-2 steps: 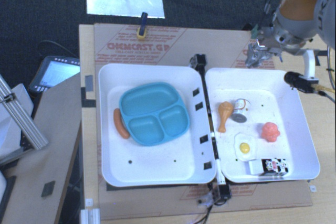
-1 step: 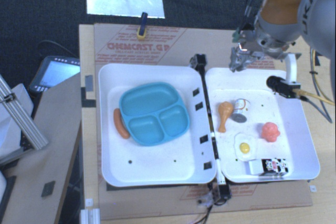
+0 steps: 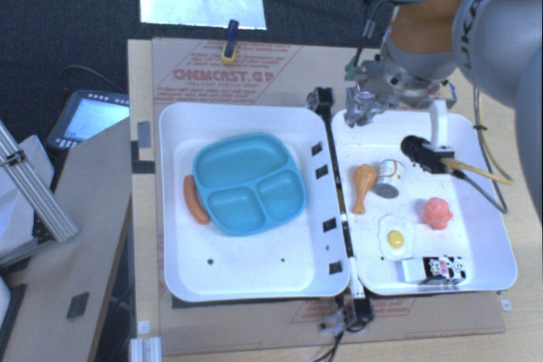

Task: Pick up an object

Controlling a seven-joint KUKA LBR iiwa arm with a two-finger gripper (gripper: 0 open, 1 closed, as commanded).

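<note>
My gripper [image 3: 360, 109] hangs over the back left corner of the right bin [image 3: 496, 220], under the orange wrist band. Nothing shows in it. Below it in that bin lie a tan toy drumstick [image 3: 363, 185], a small silver tin [image 3: 388, 174], a fried egg [image 3: 395, 236], a pink lumpy toy [image 3: 436, 213] and a white carton with black patches [image 3: 434, 270]. The drumstick and tin are the nearest, a short way in front of the gripper.
The left bin [image 3: 254, 275] holds a blue divided plate [image 3: 249, 182] and an orange sausage [image 3: 195, 199] beside its left rim. A black-clipped divider [image 3: 333, 182] joins the two bins. A yellow-handled tool [image 3: 231, 44] lies on the cardboard behind them.
</note>
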